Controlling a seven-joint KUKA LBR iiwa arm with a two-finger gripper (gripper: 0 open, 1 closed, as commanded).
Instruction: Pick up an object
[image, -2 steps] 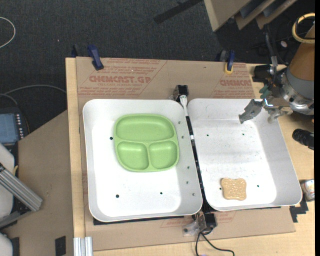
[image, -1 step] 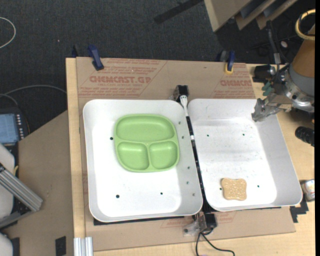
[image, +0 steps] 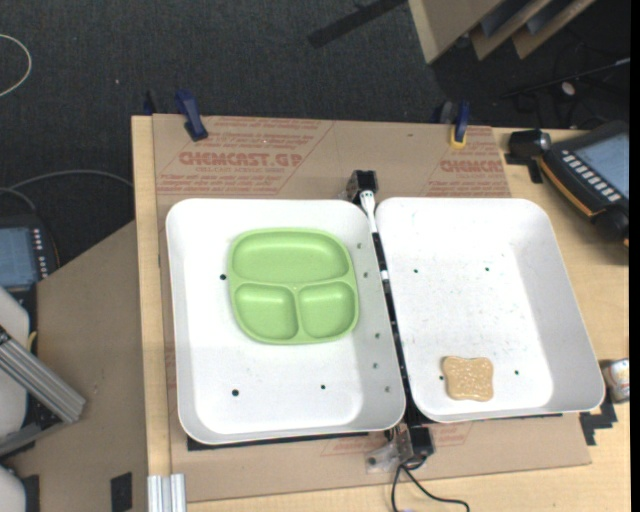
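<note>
two candidates from my seat: green divided tray (image: 293, 286) sits mid left bin (image: 200, 400); tan flat piece (image: 468, 378) lies near the front edge of the right bin (image: 520, 240). risks i judge: tan piece too thin for a pinch, fingers scrape the floor; tray rim too broad, slips out. gripper state: i cannot tell, nothing to judge it by.
</note>
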